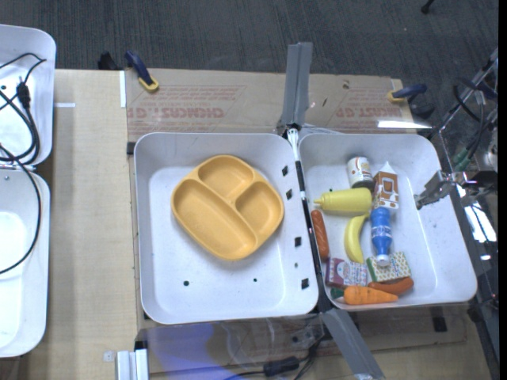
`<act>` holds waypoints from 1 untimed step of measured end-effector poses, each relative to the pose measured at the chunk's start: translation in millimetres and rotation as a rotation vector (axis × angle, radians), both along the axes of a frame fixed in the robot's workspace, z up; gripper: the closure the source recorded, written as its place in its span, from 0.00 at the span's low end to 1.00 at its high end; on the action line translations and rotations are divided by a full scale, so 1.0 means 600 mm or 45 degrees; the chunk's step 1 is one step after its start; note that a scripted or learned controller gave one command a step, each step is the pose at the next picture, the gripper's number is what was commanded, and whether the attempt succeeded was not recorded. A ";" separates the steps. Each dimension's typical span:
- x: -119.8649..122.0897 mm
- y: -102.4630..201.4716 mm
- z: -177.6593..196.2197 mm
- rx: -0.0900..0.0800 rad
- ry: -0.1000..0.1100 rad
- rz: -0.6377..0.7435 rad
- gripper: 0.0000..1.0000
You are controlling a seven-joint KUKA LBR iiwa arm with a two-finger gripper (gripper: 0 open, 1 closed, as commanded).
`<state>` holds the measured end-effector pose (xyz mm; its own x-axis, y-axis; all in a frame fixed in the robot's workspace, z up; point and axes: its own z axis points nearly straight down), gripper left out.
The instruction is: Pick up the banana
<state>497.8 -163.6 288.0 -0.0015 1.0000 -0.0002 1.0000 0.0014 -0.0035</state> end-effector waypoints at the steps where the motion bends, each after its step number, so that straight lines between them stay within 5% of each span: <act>1: 0.093 0.093 -0.191 0.000 0.002 -0.106 0.00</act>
<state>553.4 -107.6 173.3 0.0815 0.9967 -0.0004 0.9967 -0.0815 -0.0047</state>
